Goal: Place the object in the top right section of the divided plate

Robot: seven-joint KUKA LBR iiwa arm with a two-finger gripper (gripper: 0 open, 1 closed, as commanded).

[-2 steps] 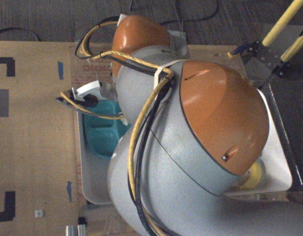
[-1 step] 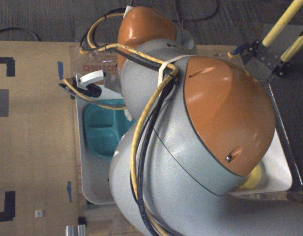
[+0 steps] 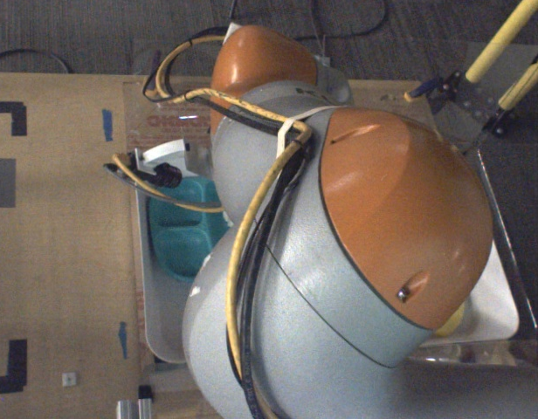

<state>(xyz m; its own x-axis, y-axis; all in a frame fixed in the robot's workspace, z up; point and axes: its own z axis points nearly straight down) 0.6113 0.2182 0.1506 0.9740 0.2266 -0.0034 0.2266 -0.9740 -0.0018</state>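
The grey and orange arm [image 3: 339,234] rises close to the camera and covers most of both bins. To its left a teal divided plate [image 3: 183,234] lies in the left white bin [image 3: 155,321]; parts of its sections show, the rest is hidden by the arm. A yellow object [image 3: 452,319] peeks out under the arm's orange cap in the right bin [image 3: 500,308]. The gripper itself is hidden behind the arm.
Yellow and black cables [image 3: 151,175] loop from the arm over the left bin's upper end. The cardboard-coloured bench [image 3: 59,260] with black and blue tape marks stretches to the left. A yellow-handled tool [image 3: 479,85] lies at the upper right.
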